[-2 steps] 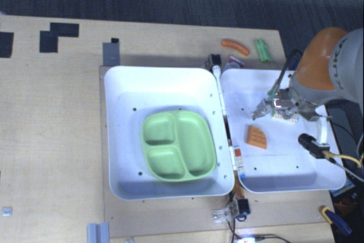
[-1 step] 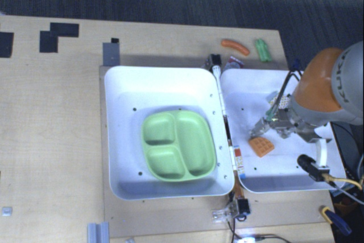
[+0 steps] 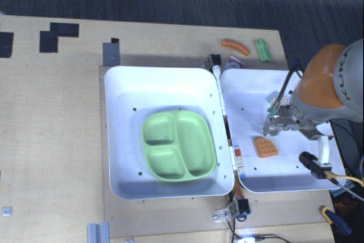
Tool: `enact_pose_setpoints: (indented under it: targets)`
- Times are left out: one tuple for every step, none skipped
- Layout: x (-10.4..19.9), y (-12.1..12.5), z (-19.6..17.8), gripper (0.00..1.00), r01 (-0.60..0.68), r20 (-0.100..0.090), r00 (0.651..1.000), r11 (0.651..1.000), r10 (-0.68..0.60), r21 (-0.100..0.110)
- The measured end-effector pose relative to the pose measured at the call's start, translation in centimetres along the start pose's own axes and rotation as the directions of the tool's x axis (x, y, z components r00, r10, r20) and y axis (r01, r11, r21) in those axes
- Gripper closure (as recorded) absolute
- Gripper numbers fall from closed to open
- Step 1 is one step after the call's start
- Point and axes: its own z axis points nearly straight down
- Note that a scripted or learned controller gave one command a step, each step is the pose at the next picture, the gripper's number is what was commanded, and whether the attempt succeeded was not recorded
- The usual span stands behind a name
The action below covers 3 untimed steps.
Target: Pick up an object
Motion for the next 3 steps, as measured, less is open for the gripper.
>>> enact_pose_setpoints:
  targets:
    - [-6.7,4.5,-1.4,1.00,-0.001,0.000,1.000,1.000,0.001,0.009]
    - [-6.6,4.5,-1.3,0.00,0.000,-0.001,1.000,1.000,0.000,0.010]
    - [-0.7,-6.0,1.1,0.00,-0.001,-0.001,1.000,1.000,0.001,0.008]
